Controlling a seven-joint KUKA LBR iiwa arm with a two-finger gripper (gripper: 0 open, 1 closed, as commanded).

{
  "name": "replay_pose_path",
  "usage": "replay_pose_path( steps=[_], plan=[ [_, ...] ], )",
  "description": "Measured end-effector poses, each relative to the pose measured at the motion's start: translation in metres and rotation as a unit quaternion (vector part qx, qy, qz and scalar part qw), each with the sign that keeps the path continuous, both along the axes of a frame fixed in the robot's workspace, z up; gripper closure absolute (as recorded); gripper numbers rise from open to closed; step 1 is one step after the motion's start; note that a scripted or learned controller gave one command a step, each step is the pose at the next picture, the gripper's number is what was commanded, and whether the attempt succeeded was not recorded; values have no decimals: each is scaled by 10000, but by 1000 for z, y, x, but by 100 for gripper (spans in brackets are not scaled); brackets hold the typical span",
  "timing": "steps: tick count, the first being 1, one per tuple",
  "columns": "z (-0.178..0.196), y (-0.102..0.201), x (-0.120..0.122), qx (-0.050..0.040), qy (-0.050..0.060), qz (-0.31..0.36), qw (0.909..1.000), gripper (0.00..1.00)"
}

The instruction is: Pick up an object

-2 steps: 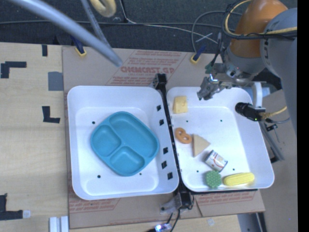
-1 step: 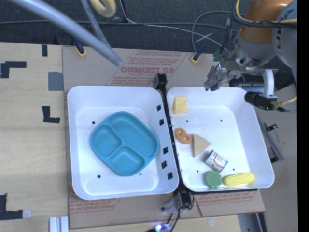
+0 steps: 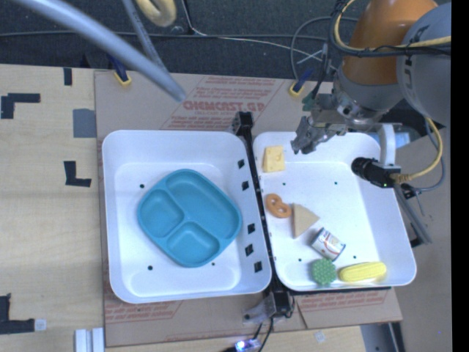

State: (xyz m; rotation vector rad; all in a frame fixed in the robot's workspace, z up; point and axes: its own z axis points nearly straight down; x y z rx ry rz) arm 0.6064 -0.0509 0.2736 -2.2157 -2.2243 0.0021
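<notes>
Your main risk was a miss among small, crowded pieces. The right bin [image 3: 399,229] held a cheese square [image 3: 273,159] near its top left corner, a pretzel [image 3: 278,206] just beside a tan wedge [image 3: 303,218], then a can [image 3: 327,243], a green ball [image 3: 322,272] and a corn cob [image 3: 360,272] bunched near the front edge. A descent between pretzel and wedge could have nudged both and gripped neither. The can lay tilted and could have rolled out of a pinch; the flat cheese offered little edge to catch. The left bin [image 3: 117,196] held only a blue tray [image 3: 189,216], too broad for an easy grasp.

The claw [image 3: 311,134] hung over the right bin's back edge, just right of the cheese, touching nothing and carrying nothing. How far it stood open you could not tell from that slanted look; its tips blurred into one dark mass.
</notes>
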Motion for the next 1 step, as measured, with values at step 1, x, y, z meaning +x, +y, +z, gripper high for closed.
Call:
replay_pose_path(
  steps=[1],
  plan=[
    [-7,44,-15,-2,2,3,10000,100]
  ],
)
